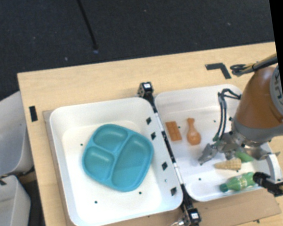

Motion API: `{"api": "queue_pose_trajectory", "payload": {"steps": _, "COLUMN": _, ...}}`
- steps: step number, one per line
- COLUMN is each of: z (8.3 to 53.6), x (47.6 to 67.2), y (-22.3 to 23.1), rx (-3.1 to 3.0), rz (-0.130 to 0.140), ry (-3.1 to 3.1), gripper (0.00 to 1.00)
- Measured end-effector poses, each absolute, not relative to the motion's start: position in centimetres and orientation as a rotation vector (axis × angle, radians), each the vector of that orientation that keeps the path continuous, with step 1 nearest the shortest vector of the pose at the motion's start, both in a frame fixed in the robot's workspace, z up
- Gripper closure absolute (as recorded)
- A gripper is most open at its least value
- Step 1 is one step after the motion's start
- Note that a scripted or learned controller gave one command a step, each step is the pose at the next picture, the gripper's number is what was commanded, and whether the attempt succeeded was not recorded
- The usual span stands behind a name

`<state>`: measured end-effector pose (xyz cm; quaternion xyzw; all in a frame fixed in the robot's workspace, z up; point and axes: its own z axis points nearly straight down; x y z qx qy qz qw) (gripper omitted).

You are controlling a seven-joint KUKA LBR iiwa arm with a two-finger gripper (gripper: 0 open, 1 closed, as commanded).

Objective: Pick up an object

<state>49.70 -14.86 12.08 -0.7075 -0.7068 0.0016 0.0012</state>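
The arm is reaching into the right bin point(181, 98) from the right, and the gripper point(214, 152) is hanging low over the floor of this bin. The fingers point(207, 156) are looking apart, with nothing between them. I judge that the approach step is in hand and no grasp is made yet. The nearest thing is a pale cone-shaped object point(228, 165), lying just beside the gripper, toward the near wall. A green bottle point(239, 182) is lying on its side near that wall. An orange block point(173, 131) and an orange bottle-shaped piece point(193, 132) are lying farther back. The left bin point(62, 148) is holding a blue divided plate point(118, 157). For the next move, the gripper probably needs to centre over one object, descend, and close.
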Motion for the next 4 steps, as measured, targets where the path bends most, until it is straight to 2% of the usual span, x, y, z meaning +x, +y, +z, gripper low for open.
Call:
{"api": "queue_pose_trajectory", "payload": {"steps": 1, "z": 13.5, "x": 49.9, "y": -14.9, "rx": -2.231, "rz": -0.004, "ry": -2.215, "gripper": 1.0}}
{"api": "queue_pose_trajectory", "payload": {"steps": 4, "z": 28.7, "x": 51.4, "y": -14.6, "rx": -2.222, "rz": -0.006, "ry": -2.231, "gripper": 1.0}}
